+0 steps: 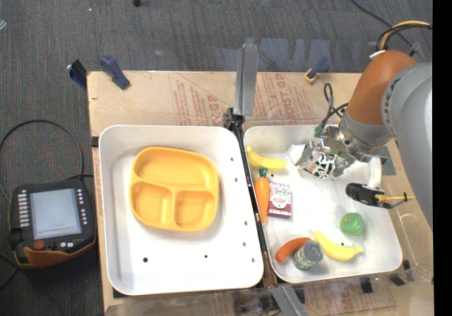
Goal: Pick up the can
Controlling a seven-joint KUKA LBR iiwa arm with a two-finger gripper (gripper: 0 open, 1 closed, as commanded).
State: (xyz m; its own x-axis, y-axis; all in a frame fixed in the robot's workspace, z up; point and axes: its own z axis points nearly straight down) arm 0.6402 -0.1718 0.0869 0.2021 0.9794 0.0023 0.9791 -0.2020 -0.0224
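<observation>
The can [308, 256] stands at the right bin's [393, 226] front edge, wedged between a chili pepper [291, 249] and a banana [337, 247], well apart from the gripper [319, 160], whose jaw state I cannot tell, so a descent risks nudging those neighbours.

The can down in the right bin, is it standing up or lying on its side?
Standing up, it seems. The can shows its round top to the overhead camera, wedged between a red pepper and a banana.

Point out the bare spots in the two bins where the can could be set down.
Left bin: bare floor all round the yellow tray, widest below it. Right bin: one patch between red card box, green apple and gripper. Crowded along its left wall and near the can.
</observation>
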